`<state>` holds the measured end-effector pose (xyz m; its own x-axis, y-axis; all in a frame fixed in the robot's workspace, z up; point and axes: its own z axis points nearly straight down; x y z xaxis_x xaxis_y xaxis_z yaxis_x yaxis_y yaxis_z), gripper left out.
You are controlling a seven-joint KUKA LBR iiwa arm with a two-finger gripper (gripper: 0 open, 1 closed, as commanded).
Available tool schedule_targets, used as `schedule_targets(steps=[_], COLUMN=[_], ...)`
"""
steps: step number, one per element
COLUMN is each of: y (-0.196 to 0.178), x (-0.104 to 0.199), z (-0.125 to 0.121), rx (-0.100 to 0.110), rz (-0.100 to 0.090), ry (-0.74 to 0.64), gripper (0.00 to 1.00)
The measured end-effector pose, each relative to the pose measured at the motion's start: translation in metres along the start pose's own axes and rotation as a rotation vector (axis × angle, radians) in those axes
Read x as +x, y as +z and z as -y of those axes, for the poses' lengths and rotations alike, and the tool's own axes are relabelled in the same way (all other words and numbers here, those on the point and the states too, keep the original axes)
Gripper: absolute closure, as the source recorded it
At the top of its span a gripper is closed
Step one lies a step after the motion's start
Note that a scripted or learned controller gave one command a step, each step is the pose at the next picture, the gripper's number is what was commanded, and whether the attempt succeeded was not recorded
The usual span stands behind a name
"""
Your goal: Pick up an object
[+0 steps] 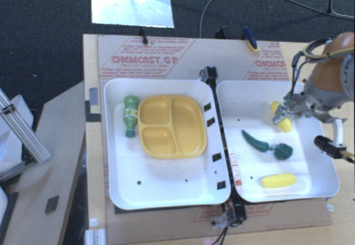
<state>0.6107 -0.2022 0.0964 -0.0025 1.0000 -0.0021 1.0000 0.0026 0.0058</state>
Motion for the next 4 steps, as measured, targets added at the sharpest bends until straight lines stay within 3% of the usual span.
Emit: schedule_targets(steps=[2, 3, 4], y=[-0.102, -0.122, -0.116], x=[0.011, 0.011, 0.061], z=[0.006, 0.005, 0.018], rx=[0.001, 0.001, 0.005], rz=[-0.001, -0.001, -0.004], ry=[-0.003, -0.003, -0.007], gripper=[1.0, 1.0, 1.0])
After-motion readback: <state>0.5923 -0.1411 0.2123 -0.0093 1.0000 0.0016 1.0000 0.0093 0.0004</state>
